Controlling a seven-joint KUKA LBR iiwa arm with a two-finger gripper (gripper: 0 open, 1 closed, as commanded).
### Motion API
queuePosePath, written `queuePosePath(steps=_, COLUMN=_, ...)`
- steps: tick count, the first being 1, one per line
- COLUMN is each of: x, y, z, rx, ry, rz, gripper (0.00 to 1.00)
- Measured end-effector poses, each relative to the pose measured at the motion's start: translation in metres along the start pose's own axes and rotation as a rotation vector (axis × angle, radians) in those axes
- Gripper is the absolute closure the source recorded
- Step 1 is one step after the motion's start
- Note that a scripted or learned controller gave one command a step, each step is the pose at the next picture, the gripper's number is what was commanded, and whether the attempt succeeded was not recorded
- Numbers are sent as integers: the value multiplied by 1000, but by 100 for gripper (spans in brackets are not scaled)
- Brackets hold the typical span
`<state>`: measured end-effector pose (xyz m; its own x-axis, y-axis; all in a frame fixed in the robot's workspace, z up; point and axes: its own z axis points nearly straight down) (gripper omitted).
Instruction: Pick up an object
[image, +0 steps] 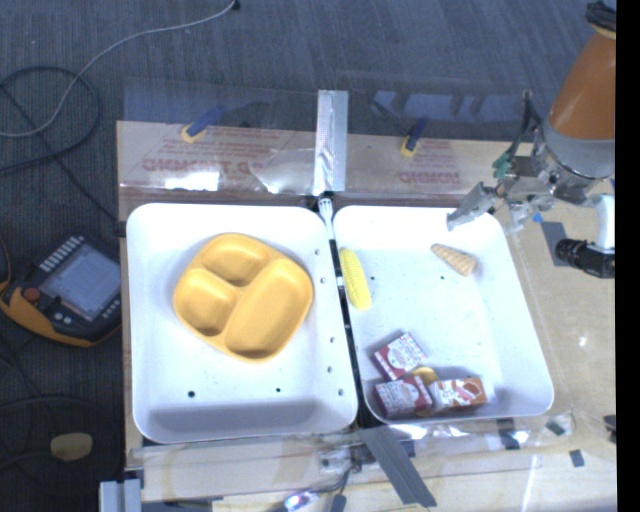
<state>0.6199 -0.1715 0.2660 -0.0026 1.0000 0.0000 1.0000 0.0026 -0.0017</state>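
cone (455, 259) near gripper (470, 212), corn (354, 278) apart

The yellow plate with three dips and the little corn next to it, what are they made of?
The yellow plate looks like moulded plastic: smooth, one even colour, with soft shiny patches on its rounded sections. The corn seems to be a toy, probably plastic or rubber, since it is bright, uniform yellow with neat bumpy rows. Its exact material is hard to tell from here.
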Motion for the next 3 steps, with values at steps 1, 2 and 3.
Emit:
queuePosePath(steps=1, x=-7, y=-43, z=-19, rx=0, ry=-1, rz=211, gripper=0)
queuePosePath(steps=2, x=-9, y=28, z=85, rx=1, ry=-3, rz=80, gripper=0)
queuePosePath(steps=3, x=19, y=-14, z=152, rx=2, ry=0, rz=76, gripper=0)
